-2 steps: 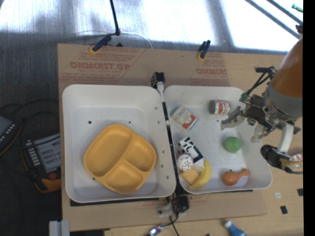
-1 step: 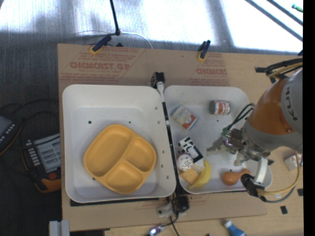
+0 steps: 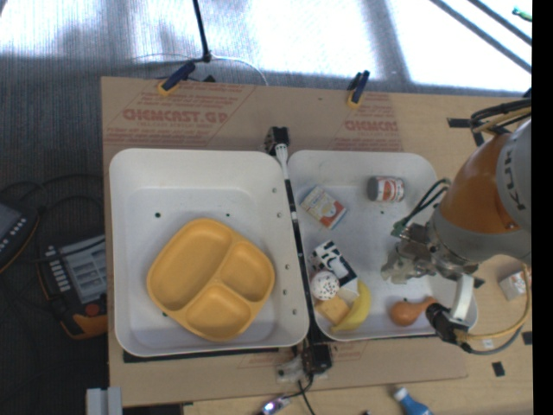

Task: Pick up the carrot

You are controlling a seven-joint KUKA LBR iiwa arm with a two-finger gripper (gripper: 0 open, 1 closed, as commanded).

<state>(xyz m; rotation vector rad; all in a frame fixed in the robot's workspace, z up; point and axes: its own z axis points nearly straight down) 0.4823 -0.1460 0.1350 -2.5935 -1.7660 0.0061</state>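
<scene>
We find the carrot [image 3: 406,311] lying near the front edge of the right-hand bin [image 3: 410,164], just right of the banana [image 3: 357,311] and apart from the gripper [image 3: 404,262], which hangs a little above it. Farther back in that bin sit a small can [image 3: 386,188] and a small carton [image 3: 321,207], while the left-hand bin [image 3: 138,180] holds a yellow divided plate [image 3: 211,277].

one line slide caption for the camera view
KUKA arm's gripper hovers over the right bin just above the carrot; yellow divided plate sits in the left bin.
</scene>
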